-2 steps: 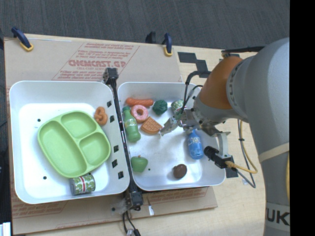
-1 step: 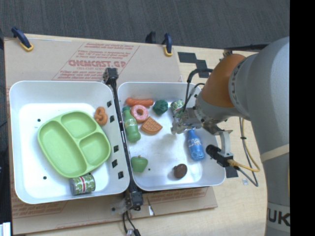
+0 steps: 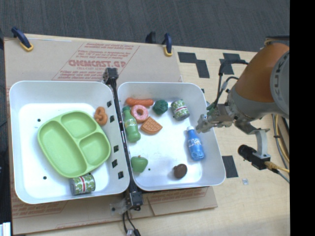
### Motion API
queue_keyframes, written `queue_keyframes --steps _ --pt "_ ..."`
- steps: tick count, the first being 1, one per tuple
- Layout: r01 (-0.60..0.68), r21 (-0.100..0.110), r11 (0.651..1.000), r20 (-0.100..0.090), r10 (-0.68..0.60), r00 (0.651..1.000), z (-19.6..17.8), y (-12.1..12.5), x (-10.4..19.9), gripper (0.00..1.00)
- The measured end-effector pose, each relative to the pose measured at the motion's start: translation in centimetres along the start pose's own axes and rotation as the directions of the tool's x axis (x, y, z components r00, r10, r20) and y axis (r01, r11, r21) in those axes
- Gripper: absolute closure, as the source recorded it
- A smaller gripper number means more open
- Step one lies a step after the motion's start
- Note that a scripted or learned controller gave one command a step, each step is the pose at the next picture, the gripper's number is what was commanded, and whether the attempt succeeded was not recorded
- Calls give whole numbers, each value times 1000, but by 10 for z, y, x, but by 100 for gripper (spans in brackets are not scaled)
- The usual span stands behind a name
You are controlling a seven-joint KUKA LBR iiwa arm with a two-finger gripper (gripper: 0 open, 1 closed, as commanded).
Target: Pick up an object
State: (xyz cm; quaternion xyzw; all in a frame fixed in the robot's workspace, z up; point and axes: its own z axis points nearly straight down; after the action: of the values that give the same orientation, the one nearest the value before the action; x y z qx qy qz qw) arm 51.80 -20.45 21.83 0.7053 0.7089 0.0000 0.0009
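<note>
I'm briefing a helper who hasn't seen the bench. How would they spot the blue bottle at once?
Start at the right-hand white bin. Near its right wall, just below the tool, lies the blue bottle. It is the only blue thing there, with a white cap, unlike the brown lump below it.

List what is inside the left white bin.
The left white bin holds a light green divided plastic plate, a small orange pretzel-shaped toy and a small labelled can on its side. Anything beneath the plate is hidden.
</note>
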Motion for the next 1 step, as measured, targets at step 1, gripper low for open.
queue_keyframes --steps 1 --pt "0 0 1000 -1 0 1000 -44 93 -7 100"
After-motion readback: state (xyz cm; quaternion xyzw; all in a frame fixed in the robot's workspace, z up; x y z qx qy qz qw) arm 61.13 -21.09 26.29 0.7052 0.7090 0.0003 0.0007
